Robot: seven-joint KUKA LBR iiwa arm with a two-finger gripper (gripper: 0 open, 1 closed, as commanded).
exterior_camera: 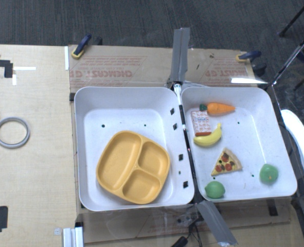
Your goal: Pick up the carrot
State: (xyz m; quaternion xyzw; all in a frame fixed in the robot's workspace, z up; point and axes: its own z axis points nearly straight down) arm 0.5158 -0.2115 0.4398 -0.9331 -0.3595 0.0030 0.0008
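Toward the far left corner of the right bin (283,138) we find the carrot (219,108), lying flat on the white floor with its green top pointing at the wall between the two bins and its orange tip pointing to the side the arm reaches from. It lies free, with nothing touching it. We cannot tell whether the hand is released or clenched.

Just nearer the camera than the carrot lies a small red and white packet (200,121), and a banana (209,137) curves against the packet's near edge. Further toward the camera is a pizza slice (226,163), apart from the banana. Two green balls share this bin: one green ball (214,190) at the near left corner and another (268,174) near the near right corner.

We see a yellow divided plate (133,166) with three sections resting in the left bin (85,138), toward its near side. Both bins sit on a sheet of cardboard (126,68), which blue clamps (81,46) hold at its far corners. A roll of tape (11,132) lies on the pale surface (33,189), well apart from the bins on the left.
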